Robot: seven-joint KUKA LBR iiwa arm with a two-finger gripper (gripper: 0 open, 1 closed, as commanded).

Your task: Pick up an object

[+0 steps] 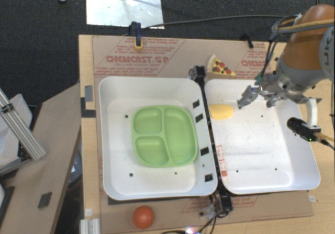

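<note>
Reaching in from the right, the grey arm with its orange band [314,21] is seen above the right-hand shallow white bin [272,170]. The two-finger gripper [250,96] is positioned over the upper part of that bin, just right of a small pale yellow rounded object [221,111]. Whether the claw is spread or pressed together cannot be told from this angle; nothing is seen between its tips. The yellow object is observed lying on the bin floor near the upper left corner, close to the divider between the bins. A light green three-compartment plastic tray [164,136] is recorded lying flat in the left-hand shallow white bin [118,97]. A toy pizza slice [220,67] is noted on the board just above the right bin's rim. An orange-red ball [143,217] rests on the bench below the left bin.
</note>
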